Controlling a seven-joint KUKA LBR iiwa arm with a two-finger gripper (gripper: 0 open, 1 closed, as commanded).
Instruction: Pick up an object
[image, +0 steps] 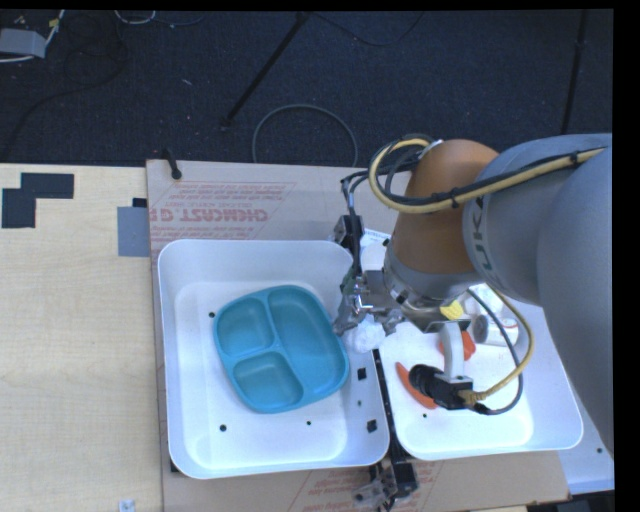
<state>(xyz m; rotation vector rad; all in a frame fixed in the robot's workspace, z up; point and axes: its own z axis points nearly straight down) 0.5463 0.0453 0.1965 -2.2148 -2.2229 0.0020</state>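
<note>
The tool (362, 322), its grip state impossible to tell, hangs by the blue plate (279, 347), likely light, stiff, slippery, best pinched at its rim

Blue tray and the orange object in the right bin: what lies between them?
In the camera view, the bins' adjoining rims separate blue tray from orange object.

Two white bins (190, 300) sit side by side on a cardboard sheet (230, 205) atop the wooden bench (70, 350).
</note>
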